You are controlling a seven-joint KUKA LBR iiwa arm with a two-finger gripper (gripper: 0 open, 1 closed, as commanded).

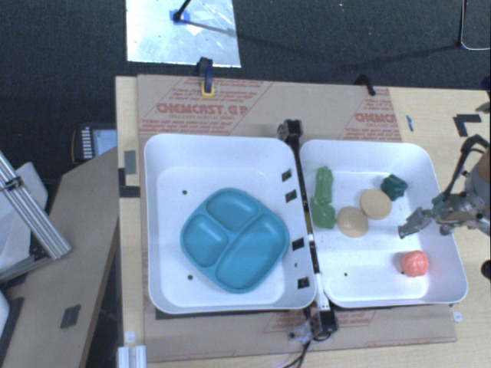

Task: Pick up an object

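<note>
Nearest in the right-hand white bin [441, 282], a small orange-pink rounded object [414, 263] lies loose. Just beyond it the hand [414, 222] is seen low over the bin floor; whether it is wide or narrow cannot be told, and nothing is seen held. Further left, two beige discs [364, 211] and a green moulded piece [323, 198] are grouped. A dark green lump [394, 185] lies farthest.

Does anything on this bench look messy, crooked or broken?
Nothing looks spilled or broken. The blue divided plate sits turned at an angle in the left bin. The right bin holds a few small things scattered loosely: two green pieces, two tan discs and an orange-pink lump near the gripper.
</note>
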